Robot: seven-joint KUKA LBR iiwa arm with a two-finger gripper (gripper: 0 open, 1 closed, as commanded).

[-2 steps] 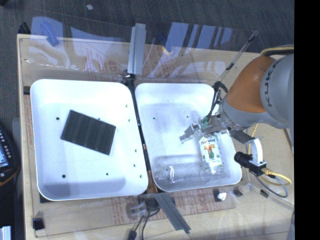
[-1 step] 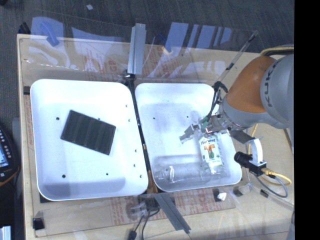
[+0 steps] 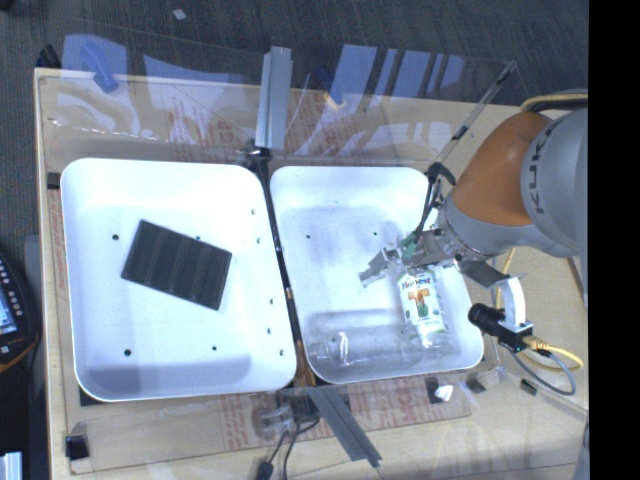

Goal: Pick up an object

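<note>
My gripper (image 3: 383,263) hangs low inside the right bin (image 3: 330,198), near its middle right. Just below and to the right of it lies a small bottle (image 3: 423,306) with a white, green and orange label, close to the bin's right wall. A clear plastic bottle (image 3: 362,347) lies on its side along the right bin's front wall. In the left bin (image 3: 90,198) a dark ridged rectangular pad (image 3: 177,264) lies flat and tilted. I see nothing held in the gripper.
The arm's orange band and grey body (image 3: 515,188) reach over the right bin's right edge. Cables and a small black fitting (image 3: 500,323) lie on the bench to the right. A metal divider post (image 3: 272,98) stands behind the bins.
</note>
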